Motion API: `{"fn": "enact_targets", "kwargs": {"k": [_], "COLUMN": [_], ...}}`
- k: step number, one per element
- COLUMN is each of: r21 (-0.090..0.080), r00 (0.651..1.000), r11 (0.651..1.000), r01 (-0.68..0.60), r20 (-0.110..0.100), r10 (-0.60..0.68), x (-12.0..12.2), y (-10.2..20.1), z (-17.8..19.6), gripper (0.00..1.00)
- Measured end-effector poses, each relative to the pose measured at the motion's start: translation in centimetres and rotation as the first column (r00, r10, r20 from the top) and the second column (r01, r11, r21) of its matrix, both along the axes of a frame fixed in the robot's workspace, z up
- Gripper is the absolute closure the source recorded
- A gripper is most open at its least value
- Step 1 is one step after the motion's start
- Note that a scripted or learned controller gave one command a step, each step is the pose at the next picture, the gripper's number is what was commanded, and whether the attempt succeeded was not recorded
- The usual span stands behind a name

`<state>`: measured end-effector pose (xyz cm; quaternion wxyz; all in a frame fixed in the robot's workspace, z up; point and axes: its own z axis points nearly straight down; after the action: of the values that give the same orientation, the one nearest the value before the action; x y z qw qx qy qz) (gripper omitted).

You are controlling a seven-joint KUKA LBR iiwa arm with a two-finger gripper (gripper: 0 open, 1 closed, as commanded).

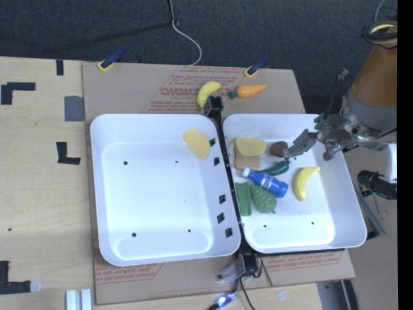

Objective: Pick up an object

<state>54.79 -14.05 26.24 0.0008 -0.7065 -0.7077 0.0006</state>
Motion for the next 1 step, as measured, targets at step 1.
{"fn": "enact_targets", "kwargs": {"k": [1], "r21": [0.0], "r00": [1.0], "r11": [1.0], "r01": [0.008], "r20": [-0.012], "r10": [-0.008], "x": [-0.34], "y": [-8.73], "z": [-16.37], "gripper": [0.0]}}
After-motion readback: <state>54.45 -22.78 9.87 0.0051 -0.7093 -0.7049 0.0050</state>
